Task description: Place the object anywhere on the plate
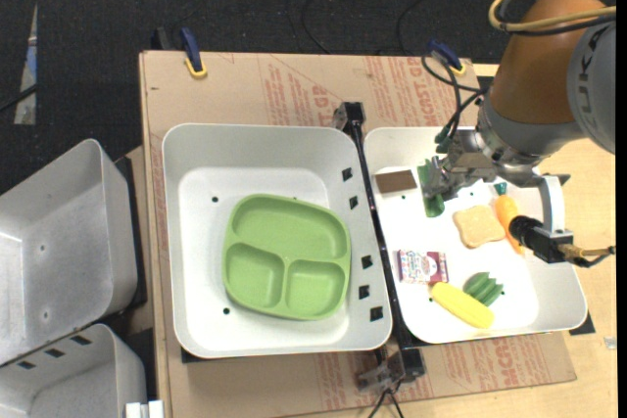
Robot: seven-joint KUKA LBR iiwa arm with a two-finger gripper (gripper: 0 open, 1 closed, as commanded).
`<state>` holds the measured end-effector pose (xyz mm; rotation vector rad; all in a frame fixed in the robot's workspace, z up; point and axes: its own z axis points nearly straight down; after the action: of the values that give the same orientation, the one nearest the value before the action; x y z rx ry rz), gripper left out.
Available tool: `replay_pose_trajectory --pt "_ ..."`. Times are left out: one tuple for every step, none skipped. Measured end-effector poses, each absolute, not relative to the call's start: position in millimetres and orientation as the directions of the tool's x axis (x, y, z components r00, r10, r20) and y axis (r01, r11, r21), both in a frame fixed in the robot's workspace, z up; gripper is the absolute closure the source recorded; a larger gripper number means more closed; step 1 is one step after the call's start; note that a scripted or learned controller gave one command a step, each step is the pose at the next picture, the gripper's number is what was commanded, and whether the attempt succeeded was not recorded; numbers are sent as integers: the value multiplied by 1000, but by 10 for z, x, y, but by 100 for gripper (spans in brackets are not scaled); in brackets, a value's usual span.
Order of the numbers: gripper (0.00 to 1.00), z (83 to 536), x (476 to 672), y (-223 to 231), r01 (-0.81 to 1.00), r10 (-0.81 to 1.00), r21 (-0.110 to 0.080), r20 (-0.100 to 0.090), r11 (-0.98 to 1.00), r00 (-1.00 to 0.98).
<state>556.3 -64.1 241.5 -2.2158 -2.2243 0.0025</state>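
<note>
The hand [434,189] is hanging over the right bin [558,308] w/ fingers I can't tell about, green plate [286,256] sitting at left.

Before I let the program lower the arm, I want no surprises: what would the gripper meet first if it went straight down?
Probably the green piece under the gripper in the right bin, beside the brown block; depth is unclear from this view.
</note>
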Motion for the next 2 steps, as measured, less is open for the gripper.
replay_pose_trajectory --pt "100 2442 5575 -183 1000 1000 0 0 6 -6" --pt "100 2320 5456 375 1000 1000 -2 0 5 -5"
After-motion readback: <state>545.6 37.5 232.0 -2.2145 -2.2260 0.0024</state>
